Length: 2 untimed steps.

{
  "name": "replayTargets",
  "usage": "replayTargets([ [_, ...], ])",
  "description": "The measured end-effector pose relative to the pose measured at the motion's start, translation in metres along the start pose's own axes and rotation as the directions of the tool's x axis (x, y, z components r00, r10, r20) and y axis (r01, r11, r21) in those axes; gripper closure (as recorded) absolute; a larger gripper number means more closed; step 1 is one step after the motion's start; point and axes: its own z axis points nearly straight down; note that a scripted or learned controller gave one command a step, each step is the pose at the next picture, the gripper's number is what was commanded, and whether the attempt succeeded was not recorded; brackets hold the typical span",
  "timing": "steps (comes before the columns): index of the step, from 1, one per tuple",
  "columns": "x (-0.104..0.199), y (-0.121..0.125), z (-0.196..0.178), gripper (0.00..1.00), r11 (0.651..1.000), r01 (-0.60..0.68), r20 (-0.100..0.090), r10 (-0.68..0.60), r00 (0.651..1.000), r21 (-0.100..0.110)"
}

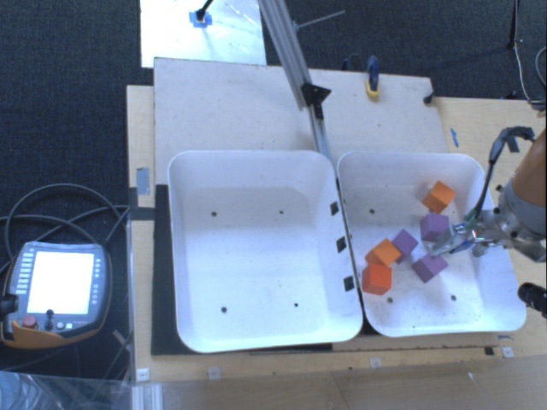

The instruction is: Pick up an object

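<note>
Several small blocks lie in the right bin. An orange block sits at the back, with a purple block just in front of it. Further left are another purple block, an orange block and a red-orange block. A third purple block lies near the middle. My gripper reaches in from the right, low over the bin, between the purple block behind it and the purple block in front. It looks open, with nothing between its fingers.
The left bin stands beside the right one, sharing a middle wall. A slanted metal pole crosses the bench behind the bins. A teach pendant lies on the floor at the far left.
</note>
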Motion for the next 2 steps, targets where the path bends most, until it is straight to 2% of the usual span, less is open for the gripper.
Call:
replayTargets([
  [1, 0.01, 0.003, 0.056, 0.0, 1.0, 0.002, -0.001, -0.002, 1.0, 0.0],
  [2, 0.008, 0.005, 0.042, 1.0, 1.0, 0.004, 0.002, -0.004, 1.0, -0.007],
])
